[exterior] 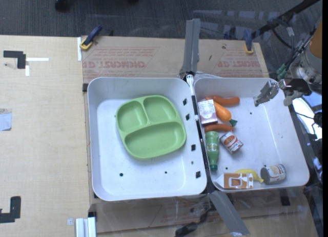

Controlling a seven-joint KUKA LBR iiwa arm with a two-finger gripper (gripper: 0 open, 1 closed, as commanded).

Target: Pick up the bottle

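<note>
Lying on its side along the left wall of the right bin (300, 149), the green bottle (211, 149) points its cap toward the bench's near edge. Things crowd it: a small white-and-red carton (206, 111) sits just above it, an orange carrot (222, 111) and two red sausage-like pieces (226, 100) lie beside that carton, and a small red-and-white can (231, 142) rests just to the bottle's right, close enough that touching cannot be ruled out. Toward the near right corner of the bin lie an orange-and-white box (238, 180), a yellow banana (250, 173) and a second can (273, 173). The left bin (97, 144) carries a green divided plate (150, 126).

The gripper (267, 92) hangs over the far right part of the right bin, well apart from the bottle, nothing between its fingers; they look slightly spread, released. The arm above it is cut off by the right edge, and the fingertips are small and hard to make out.
</note>
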